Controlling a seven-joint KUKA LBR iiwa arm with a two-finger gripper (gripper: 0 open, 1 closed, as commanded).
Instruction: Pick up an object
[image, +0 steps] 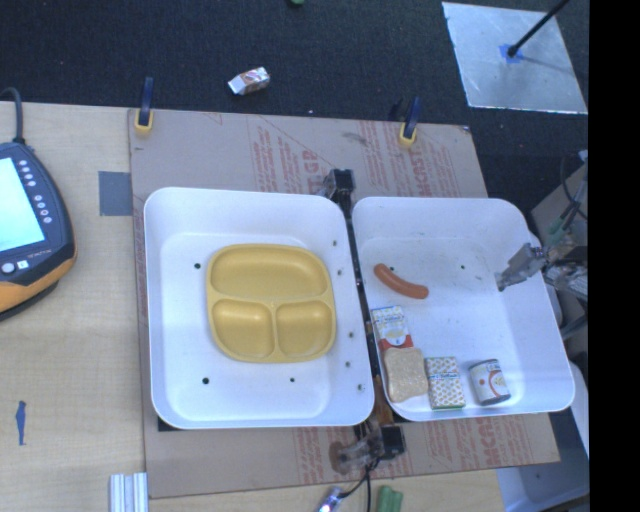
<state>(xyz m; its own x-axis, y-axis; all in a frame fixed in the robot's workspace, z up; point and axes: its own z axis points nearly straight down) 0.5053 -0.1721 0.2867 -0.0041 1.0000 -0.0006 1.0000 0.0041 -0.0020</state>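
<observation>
Camera view, looking down on the surface (80, 400), a pale wooden top partly covered by a brown cardboard sheet (300, 150).

Left bin (170, 300), centre-left of the frame: shallow, white. It holds a yellow three-compartment plate (270, 300), lying flat near the bin's middle.

Right bin (470, 230), centre-right, edge to edge with the left bin. Contents:
- a hot dog sausage (401, 282), lying at a slant in the bin's upper left part, apart from the other items;
- a small printed packet (390, 326), just below the sausage near the bin's left wall;
- a tan slice of bread (404, 374), directly below the packet and touching or nearly touching it;
- a small green-and-white box (444, 382), just right of the bread;
- a small can (489, 382), lying on its side just right of the box, in the bin's lower right.

Gripper (520, 268), at the right bin's right rim, middle right of the frame: grey, reaching in from the right edge. Nothing sits between its fingers; whether they are spread or closed cannot be made out at this size. It is well apart from every item in the bin.

Elsewhere: an orange-trimmed teach pendant (30, 225) at the left edge; two clamps (145, 110) at the cardboard's upper edge; a crumpled wrapper (249, 81) on the dark floor (350, 50) at the top.
</observation>
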